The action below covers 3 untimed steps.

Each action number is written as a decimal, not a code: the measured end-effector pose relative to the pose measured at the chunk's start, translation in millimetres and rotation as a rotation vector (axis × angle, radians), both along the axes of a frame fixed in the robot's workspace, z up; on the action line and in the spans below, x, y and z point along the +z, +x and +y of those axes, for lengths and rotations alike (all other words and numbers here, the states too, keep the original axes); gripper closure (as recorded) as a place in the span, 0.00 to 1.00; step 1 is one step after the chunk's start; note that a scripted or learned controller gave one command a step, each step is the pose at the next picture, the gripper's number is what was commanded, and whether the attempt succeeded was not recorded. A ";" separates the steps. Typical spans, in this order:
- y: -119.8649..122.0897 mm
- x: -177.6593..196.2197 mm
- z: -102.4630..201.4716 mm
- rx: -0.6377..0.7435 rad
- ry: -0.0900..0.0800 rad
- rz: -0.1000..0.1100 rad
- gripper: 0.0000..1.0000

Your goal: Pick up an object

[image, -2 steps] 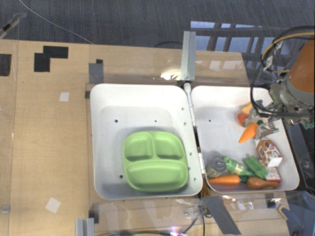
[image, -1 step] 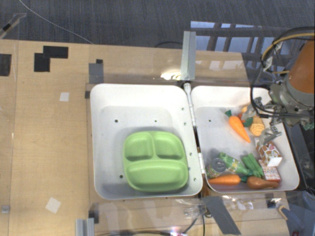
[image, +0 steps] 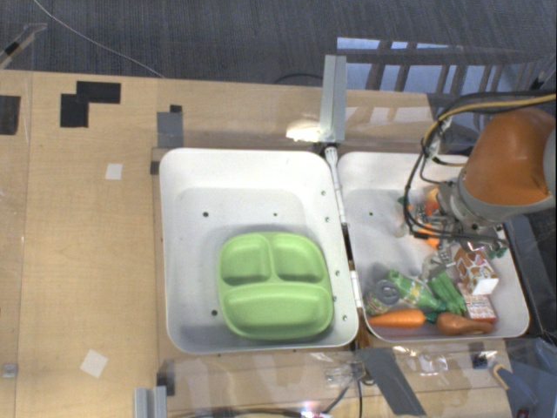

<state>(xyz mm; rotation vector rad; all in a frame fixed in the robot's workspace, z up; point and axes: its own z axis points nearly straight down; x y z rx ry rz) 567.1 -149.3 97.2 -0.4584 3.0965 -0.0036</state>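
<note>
The toys crowd the right bin's near edge: a carrot along the front wall, a second orange piece beside it toward the near right corner, green bits just behind, and a red-and-white carton against the right wall. The claw hangs over the bin's right side just behind this heap (whether it is clenched or released, I cannot tell), under the arm. That bin's far left part lies bare. In the left bin, a green tray sits near the front edge, with bare floor behind it.
</note>
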 end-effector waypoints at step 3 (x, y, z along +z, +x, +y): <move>55.1 6.9 -16.7 -0.044 0.000 -0.019 0.00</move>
